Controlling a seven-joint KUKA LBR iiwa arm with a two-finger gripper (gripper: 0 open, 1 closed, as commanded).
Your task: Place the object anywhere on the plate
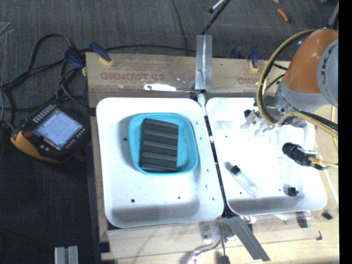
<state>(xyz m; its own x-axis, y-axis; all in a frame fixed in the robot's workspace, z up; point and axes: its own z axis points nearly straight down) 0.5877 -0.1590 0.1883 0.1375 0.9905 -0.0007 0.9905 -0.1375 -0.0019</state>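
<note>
Block [160,144], dark and ribbed, already lies on the blue plate [190,147] in the left bin [110,164], while my pincer [263,120] hangs at three o'clock; its state I cannot tell.

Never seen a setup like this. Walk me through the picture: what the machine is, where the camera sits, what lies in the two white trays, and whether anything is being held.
The camera is fixed above a bench and looks down at a slant. On the right, the grey and orange shape is a robot arm reaching in over the right bin. Its claw sits near that bin's upper part, but against the white I cannot tell how it is set or whether it holds anything.

The left bin holds a blue plate, and a dark ribbed block already lies on the plate. In the right bin lies a small clear tube with a dark cap. Off the bench to the left, on the floor, is a handheld control pad with a screen.
</note>
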